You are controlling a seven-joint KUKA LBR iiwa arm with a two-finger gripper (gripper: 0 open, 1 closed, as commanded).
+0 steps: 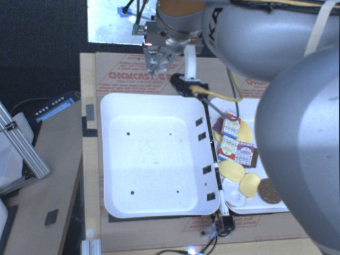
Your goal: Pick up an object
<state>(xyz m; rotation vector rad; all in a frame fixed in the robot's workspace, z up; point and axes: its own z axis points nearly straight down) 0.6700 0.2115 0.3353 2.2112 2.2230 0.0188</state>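
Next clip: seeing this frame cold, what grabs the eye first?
The grey arm looms over the upper right, covering much of the right bin. Its hand sits above the far edge of the left bin, over the printed cardboard. In the right bin's visible strip lies a cluster: small cartons, yellow round pieces and a brown disc.

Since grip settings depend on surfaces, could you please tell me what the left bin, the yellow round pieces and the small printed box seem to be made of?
Left bin: smooth white moulded plastic, judging by its rounded corners and soft sheen. Yellow round pieces: matte, probably plastic or foam play food; the look leaves it open. Small printed box: likely printed cardboard, with flat faces and coloured graphics.
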